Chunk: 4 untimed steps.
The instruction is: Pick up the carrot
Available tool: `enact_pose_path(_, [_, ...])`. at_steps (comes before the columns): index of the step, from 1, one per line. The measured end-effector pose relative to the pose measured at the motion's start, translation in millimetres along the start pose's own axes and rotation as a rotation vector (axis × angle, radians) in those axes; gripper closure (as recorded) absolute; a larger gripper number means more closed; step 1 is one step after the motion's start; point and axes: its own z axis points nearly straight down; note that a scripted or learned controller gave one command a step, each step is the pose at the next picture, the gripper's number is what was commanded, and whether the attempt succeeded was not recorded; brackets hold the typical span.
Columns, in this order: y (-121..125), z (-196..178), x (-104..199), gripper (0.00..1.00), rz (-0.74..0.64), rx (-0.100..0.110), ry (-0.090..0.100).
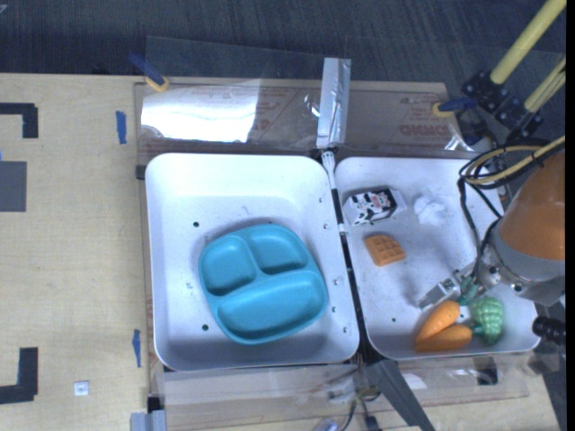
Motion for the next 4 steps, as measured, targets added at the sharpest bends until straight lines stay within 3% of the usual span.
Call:
enact_pose_path(1, [5,11,17,0.00,0.053,0.006,0.003])
enact_pose_path(2, [5,11,14,0.00,0.070,0.003,0.006])
enact_pose_path(3, [3,11,9,0.00,-0.066,0.004,0.003])
enact_pose_path(4, [1,11,5,0.00,-0.040,0.002,0.005])
